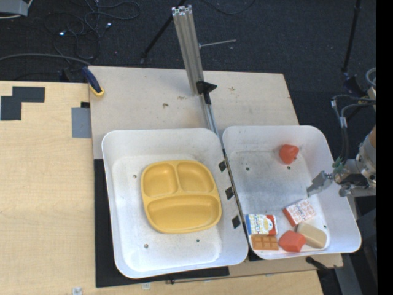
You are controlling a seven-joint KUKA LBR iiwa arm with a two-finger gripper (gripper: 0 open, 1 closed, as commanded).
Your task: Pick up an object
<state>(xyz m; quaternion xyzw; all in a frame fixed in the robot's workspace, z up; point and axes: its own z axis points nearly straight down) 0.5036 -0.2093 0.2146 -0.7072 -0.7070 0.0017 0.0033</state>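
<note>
One fixed overhead camera, tilted down.
It takes in both white bins (123, 165) and the bench (245, 97) from some distance.

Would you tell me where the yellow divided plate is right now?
The yellow plate lies in the middle of the left bin, away from the items in the right bin.

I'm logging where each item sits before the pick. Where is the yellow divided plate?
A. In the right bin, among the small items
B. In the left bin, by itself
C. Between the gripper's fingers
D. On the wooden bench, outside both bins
B: the yellow divided plate lies flat in the left bin, while the small items, such as the red piece, lie in the right bin.
</note>
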